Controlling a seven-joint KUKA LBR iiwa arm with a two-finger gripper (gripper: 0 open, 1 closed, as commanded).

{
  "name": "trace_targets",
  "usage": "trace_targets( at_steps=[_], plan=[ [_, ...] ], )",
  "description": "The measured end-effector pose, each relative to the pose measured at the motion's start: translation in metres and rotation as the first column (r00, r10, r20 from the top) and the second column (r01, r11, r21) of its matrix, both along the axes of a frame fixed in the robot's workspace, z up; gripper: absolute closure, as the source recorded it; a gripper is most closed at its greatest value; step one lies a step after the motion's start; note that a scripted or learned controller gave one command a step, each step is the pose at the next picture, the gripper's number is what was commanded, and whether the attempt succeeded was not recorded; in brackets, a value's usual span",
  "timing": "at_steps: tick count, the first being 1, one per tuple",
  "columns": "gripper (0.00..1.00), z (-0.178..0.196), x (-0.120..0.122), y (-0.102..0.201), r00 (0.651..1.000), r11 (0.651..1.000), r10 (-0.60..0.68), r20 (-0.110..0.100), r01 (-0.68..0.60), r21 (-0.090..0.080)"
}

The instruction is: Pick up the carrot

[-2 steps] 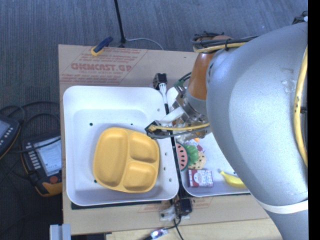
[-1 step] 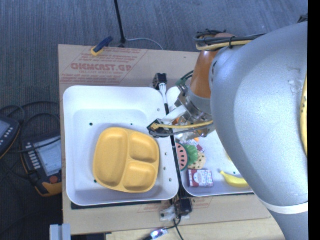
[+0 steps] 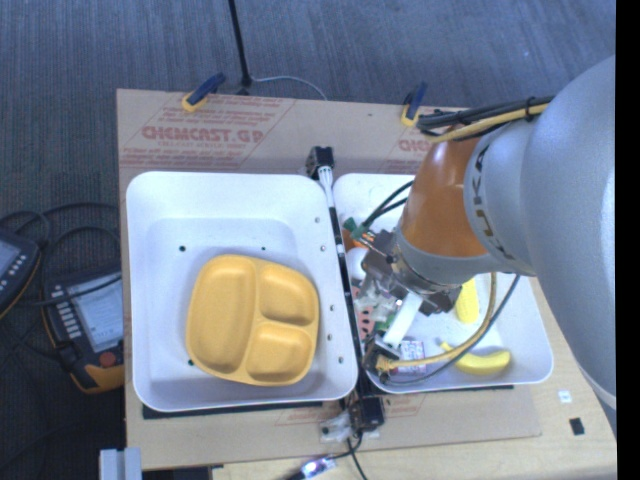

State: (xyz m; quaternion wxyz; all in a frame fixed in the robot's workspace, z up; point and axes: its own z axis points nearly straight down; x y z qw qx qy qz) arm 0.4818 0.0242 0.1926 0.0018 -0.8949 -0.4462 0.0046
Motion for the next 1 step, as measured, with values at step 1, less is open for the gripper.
trace_targets(
  at_steps=[1],
  plan=[
    [1.00, -0.0103, 0.0016, -0.0486, 0.962, 0.962, 0.272, 0.000, -0.272, 0.003]
  ],
)
